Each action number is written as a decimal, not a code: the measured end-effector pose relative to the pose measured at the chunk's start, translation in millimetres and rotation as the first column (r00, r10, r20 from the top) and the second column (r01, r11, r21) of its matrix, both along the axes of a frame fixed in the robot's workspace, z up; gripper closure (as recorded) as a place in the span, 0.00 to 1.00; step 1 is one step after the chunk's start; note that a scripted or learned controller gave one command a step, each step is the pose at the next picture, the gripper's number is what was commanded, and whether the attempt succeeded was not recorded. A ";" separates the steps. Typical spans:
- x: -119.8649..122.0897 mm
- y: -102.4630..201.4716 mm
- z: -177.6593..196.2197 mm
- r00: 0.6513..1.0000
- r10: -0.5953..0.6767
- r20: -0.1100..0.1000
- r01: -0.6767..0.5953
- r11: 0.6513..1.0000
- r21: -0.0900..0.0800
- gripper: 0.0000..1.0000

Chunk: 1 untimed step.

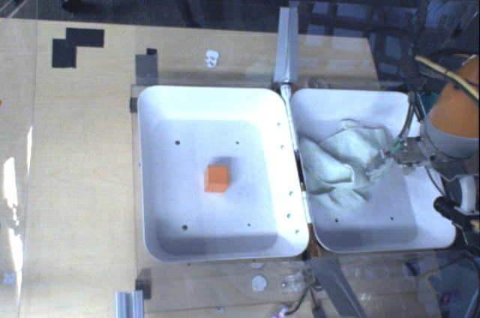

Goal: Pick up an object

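Cloth [343, 161], white and crumpled, lies in the right bin [390, 230], bunched toward that bin's left and middle. Likely the pick target, since the gripper [395, 154] sits right at the cloth's right edge, low over the bin. Touching or just beside, hard to say. Whether the gripper is spread or closed I cannot tell; it is small and blurred against the white fabric. No fold of cloth is clearly seen pinched in it, so no hold to report.

Orange cube [217, 178] sits alone near the middle of the left bin [172, 234], well apart from the arm [456, 114], untouched.

Progress, as a judgement: the approach looks done, the arm reaching in from the right and down at the cloth. Nothing is lifted; the cloth rests on the bin floor. Left to do: get a firm pinch on the fabric and raise it clear. Loose cloth could slip out.
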<state>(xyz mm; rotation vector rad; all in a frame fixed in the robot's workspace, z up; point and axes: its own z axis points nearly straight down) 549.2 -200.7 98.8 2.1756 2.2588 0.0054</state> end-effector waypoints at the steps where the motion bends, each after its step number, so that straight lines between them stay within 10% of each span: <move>1: 2.0 1.3 11.0 1.000 0.002 0.004 -0.002 1.000 0.000 1.00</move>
